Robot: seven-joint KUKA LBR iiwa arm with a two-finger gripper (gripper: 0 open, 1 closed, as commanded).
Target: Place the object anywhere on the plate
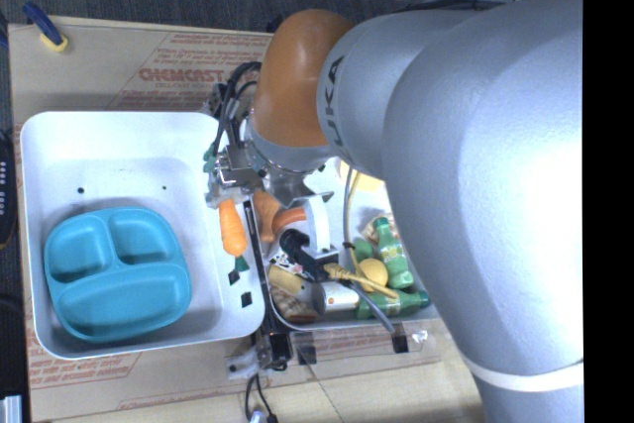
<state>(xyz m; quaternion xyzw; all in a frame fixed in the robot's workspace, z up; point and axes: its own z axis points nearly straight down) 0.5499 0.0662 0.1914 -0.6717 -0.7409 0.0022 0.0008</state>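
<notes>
A blue plate (117, 269) with three compartments lies in the front of the left white bin (59, 139). My gripper (228, 201) hangs over that bin's right wall, to the right of the plate. A small orange carrot (231, 228) with a green end points down from between its fingers, and the gripper is shut on the carrot's upper end. The carrot is apart from the plate, about a hand's width to its right. The arm's orange band (292, 84) and grey body cover much of the right bin.
The right bin (411, 304) holds several items: a green bottle (388, 258), a yellow piece (371, 272), an orange piece (282, 213) and a brownish piece (287, 282). The back half of the left bin is bare white floor. A blue and yellow clamp (45, 27) sits at the bench's far left corner.
</notes>
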